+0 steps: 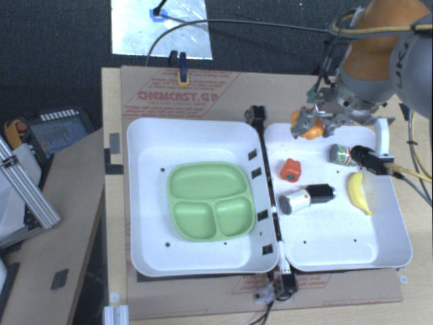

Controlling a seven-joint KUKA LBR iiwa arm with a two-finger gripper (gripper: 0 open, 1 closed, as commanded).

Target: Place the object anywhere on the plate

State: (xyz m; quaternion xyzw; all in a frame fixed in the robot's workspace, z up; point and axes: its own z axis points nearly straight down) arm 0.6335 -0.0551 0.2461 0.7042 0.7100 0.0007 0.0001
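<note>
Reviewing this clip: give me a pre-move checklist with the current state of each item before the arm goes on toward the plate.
1. Green plate sits flat in the left bin: ok.
2. Plate compartments free for a drop: ok.
3. Gripper is at the orange object in the right bin: ok.
4. Orange object actually between the fingers: cannot tell.
5. Red pepper, banana and black-and-white cylinder lie apart from the gripper: ok.
</note>
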